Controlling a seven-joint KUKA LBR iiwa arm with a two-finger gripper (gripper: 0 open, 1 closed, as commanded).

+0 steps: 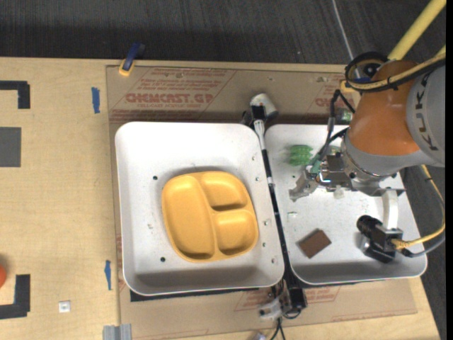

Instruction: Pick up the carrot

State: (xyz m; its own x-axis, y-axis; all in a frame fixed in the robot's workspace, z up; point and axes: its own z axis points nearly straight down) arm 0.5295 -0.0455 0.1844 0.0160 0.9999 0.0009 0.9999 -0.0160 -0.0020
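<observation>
- White plastic bins sit side by side on the table (56,190); the left bin (134,190) holds a yellow divided plate (209,211); the right bin (340,250) holds a small green thing (300,154) near its back left corner and a flat brown block (314,242) near its front.
- Grey arm (386,119) with its orange band hangs over the right bin; the jaws point down and left, just in front of the green thing and well behind the brown block; whether they are open or closed cannot be told, and nothing can be seen between them.
- Carrot: its place cannot be told; it may lie hidden under the wrist, or the green thing may be its leafy end; a small orange-red patch (2,276) at the table's far left edge is cut off and too small to name.
- Risk, as a judgement: with the target unsure, the jaws may close on bare bin floor and come up with nothing.
- Risk: the green thing is so near that a descent could nudge it aside or catch it in place of the carrot.
- Risk: the jaws sit near the wall shared by the bins; a push leftward could jam a small thing against that wall, out of reach.
</observation>
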